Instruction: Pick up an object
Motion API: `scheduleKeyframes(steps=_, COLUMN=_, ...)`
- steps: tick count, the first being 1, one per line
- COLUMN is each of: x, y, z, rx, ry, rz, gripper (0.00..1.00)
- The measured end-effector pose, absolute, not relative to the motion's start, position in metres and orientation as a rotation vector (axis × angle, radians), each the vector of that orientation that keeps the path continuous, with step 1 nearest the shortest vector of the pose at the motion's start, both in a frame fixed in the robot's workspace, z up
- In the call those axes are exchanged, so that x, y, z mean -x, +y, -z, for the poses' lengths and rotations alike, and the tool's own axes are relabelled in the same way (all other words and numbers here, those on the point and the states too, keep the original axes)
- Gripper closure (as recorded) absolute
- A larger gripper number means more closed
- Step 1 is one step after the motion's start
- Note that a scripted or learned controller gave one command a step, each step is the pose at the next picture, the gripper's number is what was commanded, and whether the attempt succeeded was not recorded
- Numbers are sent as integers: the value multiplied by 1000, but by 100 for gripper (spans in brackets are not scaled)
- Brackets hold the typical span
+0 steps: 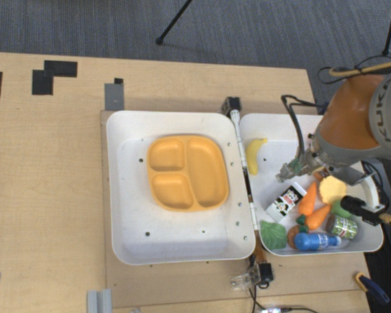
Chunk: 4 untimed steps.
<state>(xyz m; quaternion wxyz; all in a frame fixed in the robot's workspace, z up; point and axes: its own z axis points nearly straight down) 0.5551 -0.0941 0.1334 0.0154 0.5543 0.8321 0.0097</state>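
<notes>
Blue bottle, green can and carrots crowd the right bin just below the gripper. Grip state: cannot tell. Banana lies left of it; orange tray farther left.

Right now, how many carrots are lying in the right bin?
2. One carrot lies beside the black-and-white box; the other carrot lies just right of it, above the blue bottle. More may be hidden under the arm.
</notes>
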Motion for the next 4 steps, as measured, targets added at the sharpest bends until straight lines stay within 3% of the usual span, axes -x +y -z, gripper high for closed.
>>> scheduleKeyframes(steps=1, x=-555, y=-94, z=-133, rx=-1724, ry=2589, rz=-30, gripper=0)
scheduleKeyframes(steps=2, x=-505, y=-109, z=-87, rx=-1865, ry=2517, rz=-7, gripper=0)
scheduleKeyframes(steps=3, x=-509, y=-109, z=-99, rx=-1859, ry=2510, rz=-13, gripper=100)
scheduleKeyframes(steps=4, x=-519, y=-53, z=-185, rx=-2068, ry=2361, rz=-4, gripper=100)
